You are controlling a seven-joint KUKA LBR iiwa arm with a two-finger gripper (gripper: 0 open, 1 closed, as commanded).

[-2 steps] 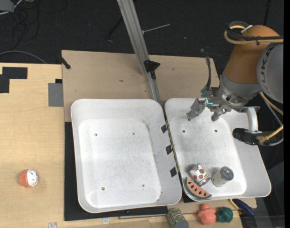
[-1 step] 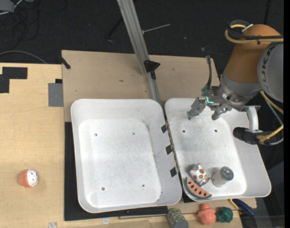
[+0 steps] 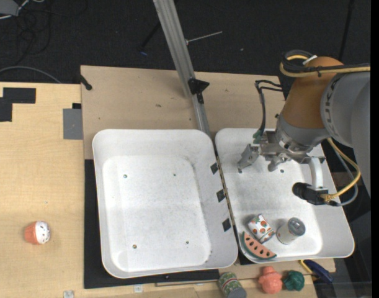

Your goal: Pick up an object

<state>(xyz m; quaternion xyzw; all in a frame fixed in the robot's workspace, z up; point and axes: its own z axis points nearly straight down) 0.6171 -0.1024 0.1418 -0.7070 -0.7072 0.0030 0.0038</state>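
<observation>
In the right bin (image 3: 338,244) three small objects lie near the front edge: a white and red patterned piece (image 3: 260,226), a grey round-capped piece (image 3: 291,230) and a watermelon-slice toy (image 3: 258,246). My gripper (image 3: 261,159) hangs over the back part of that bin, well behind those objects. Its fingers stand open with nothing between them. The orange-banded wrist sits right above it.
The left bin (image 3: 102,143) lies beside the right one, with black clips along the shared rim. A metal rail (image 3: 180,51) slants in from the back. A pink toy (image 3: 270,280), a green toy (image 3: 293,280) and a small can (image 3: 229,284) lie in front of the bins. An orange-white ball (image 3: 37,233) rests far left.
</observation>
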